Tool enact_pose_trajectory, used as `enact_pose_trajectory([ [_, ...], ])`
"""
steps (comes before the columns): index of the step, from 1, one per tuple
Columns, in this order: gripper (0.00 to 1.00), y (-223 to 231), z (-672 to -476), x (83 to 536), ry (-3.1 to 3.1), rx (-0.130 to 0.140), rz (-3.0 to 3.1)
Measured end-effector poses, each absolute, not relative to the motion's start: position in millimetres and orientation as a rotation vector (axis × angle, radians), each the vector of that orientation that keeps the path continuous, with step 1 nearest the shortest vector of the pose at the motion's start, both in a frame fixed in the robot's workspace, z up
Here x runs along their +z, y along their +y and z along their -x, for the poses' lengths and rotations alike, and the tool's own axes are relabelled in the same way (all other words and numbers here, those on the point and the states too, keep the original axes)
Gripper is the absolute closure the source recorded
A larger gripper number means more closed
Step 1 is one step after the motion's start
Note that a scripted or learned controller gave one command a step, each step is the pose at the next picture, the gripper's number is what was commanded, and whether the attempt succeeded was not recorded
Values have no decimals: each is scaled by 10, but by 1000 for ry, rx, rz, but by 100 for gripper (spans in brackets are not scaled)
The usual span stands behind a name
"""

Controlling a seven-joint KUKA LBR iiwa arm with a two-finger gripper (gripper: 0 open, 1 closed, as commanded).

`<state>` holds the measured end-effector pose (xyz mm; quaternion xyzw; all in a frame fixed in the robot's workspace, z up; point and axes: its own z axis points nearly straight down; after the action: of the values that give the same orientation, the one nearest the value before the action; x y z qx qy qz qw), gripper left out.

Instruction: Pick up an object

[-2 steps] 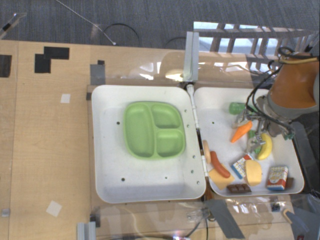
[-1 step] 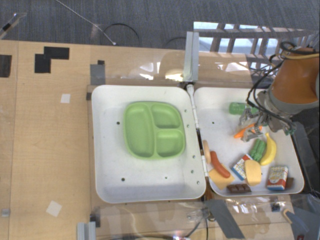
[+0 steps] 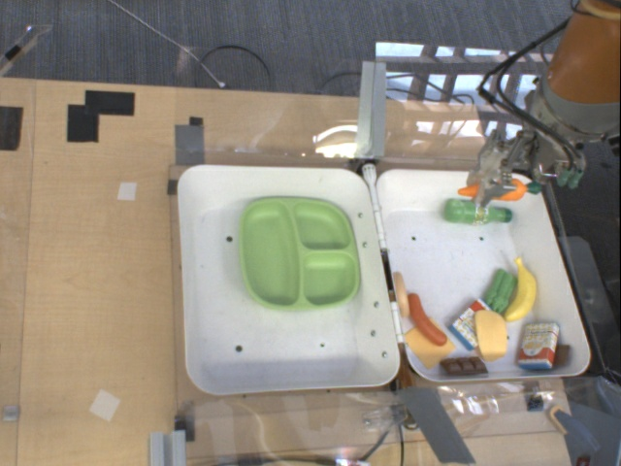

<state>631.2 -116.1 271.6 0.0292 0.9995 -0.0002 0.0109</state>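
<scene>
Below the chocolate bar (image 3: 463,365), gripper (image 3: 484,205) touches green cucumber (image 3: 477,212).

Brightness: the bench (image 3: 87,289) is evenly and brightly lit.
Glare: white reflections are seen at the back edge of the bins (image 3: 291,187).
Shadows: soft, faint ones are cast inside the green tray (image 3: 298,252).
Sharpness: slight softness is noted throughout, most at the arm (image 3: 592,56).

Left bin (image 3: 209,357) holds a divided plate (image 3: 298,252) near its centre. Right bin (image 3: 437,260): cucumber (image 3: 477,212) and carrot (image 3: 505,191) at far edge; remaining toy foods (image 3: 485,323) clustered along near edge.
</scene>
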Motion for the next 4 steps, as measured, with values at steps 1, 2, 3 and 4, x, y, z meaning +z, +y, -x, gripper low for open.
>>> enact_pose_trajectory([
  [1,100,-1122,-6545,2840,3125,0,-137],
  [2,100,-919,-5684,2172,3138,2,-101],
  [3,100,-991,-6008,2346,3130,-1,56],
  [4,100,-1439,-5455,1964,3105,-3,437],
])
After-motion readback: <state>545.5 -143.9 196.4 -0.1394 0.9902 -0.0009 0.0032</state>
